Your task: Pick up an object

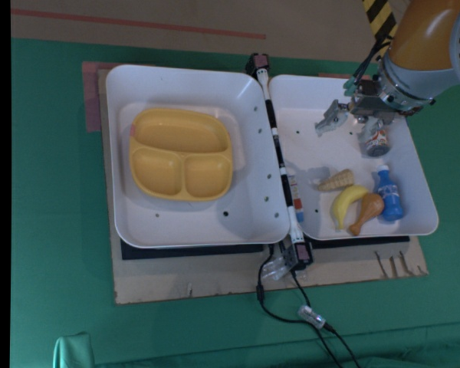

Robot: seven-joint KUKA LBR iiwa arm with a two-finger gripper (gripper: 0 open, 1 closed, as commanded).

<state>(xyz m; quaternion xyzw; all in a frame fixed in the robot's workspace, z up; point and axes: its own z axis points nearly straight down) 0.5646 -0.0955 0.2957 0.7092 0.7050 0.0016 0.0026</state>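
My gripper (349,124) hangs over the back of the right bin (303,98), its fingers spread open with nothing between them. One grey finger (329,119) points left. A small silver and red can (376,139) sits just right of the gripper, close under the wrist, partly hidden by it. Nearer the front of this bin lie a tan cone (336,180), a yellow banana (346,204), a brown drumstick (366,214) and a blue bottle (389,195).
The left bin (138,83) holds a yellow divided plate (181,153). A black and white divider rail (280,156) runs between the bins. Cables (307,313) trail off the bench front onto the green mat.
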